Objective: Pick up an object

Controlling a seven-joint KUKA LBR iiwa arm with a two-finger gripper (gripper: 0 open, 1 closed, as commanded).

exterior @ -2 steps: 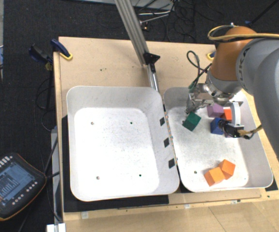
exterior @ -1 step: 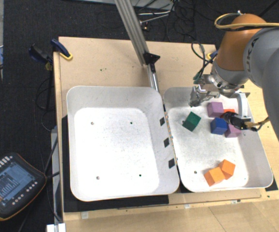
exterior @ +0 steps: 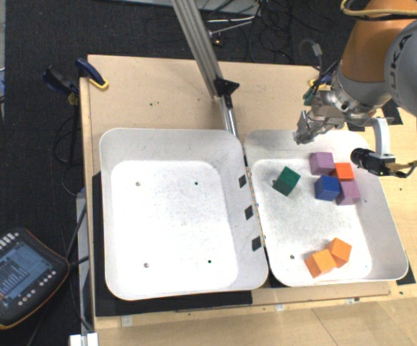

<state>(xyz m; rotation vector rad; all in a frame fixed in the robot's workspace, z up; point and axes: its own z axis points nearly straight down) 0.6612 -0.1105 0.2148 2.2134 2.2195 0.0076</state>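
Where the grey arm with its orange band (exterior: 382, 27) reaches in from the right, the metal hand (exterior: 311, 131) hangs over the far edge of the right shallow white bin (exterior: 382, 251); whether it is wide or narrow cannot be told, and nothing shows between its tips. Just beneath it: purple cube (exterior: 322, 163), small orange block (exterior: 344, 171), blue cube (exterior: 327, 187), second purple block (exterior: 350, 192), clustered and touching. Apart to the left: green cube (exterior: 286, 180). Near corner: two orange cubes (exterior: 329, 256), touching. Left shallow white bin (exterior: 115, 215) alongside. Pale wooden desk (exterior: 158, 85) carries both. Black-and-orange handheld pendant (exterior: 14, 276) at lower left.
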